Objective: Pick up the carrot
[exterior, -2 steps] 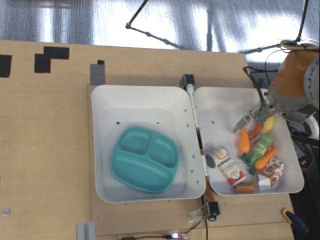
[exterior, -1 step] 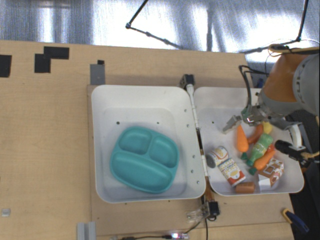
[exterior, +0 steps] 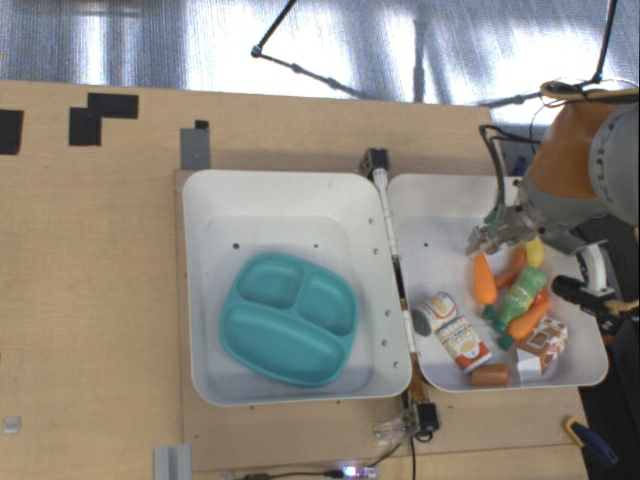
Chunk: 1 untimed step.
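Presently the two-finger metal gripper (exterior: 497, 234) on the grey arm with the orange band (exterior: 572, 158) hangs over the upper part of the right-hand shallow white bin (exterior: 430, 218). Whether its jaws stand open or closed cannot be told at this slant; nothing is seen between them.

The task's thing, the short orange plastic carrot (exterior: 484, 279), lies in that bin just below the gripper, apparently clear of it, its length running roughly up and down the view.

Findings on risk, as judgement:
- Crowding. The carrot lies close beside a green plastic bottle (exterior: 521, 296), a second orange piece (exterior: 529, 320) and a small yellow item (exterior: 536, 253). A descent slightly to the right could catch a neighbour instead, or wedge a finger between pieces.
- Shape. A smooth, tapered body may squirt out if gripped near its narrow end.

The left-hand shallow white bin (exterior: 210, 218), bearing a teal compartment plate (exterior: 290, 318), lies well apart.
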### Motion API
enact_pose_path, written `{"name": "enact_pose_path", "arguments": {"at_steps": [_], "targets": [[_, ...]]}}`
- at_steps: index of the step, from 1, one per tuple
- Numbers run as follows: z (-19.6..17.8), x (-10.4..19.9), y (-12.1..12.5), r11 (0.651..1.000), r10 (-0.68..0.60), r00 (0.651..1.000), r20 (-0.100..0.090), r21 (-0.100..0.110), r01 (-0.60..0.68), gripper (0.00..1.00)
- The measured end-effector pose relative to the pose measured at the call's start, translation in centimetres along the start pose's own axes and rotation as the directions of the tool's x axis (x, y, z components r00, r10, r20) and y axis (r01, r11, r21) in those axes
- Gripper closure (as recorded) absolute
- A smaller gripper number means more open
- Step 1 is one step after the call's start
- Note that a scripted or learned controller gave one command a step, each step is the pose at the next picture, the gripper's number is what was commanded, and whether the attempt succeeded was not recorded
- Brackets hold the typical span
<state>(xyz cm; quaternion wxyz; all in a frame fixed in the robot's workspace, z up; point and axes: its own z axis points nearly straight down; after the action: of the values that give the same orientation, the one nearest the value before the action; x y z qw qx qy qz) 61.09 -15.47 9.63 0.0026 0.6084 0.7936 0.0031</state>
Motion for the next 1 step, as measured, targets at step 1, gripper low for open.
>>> {"name": "enact_pose_path", "arguments": {"at_steps": [1], "targets": [[-9.92, 3.36, 1.39, 0.964, 0.267, 0.964, 0.002, 0.006, -0.267, 1.0]]}}
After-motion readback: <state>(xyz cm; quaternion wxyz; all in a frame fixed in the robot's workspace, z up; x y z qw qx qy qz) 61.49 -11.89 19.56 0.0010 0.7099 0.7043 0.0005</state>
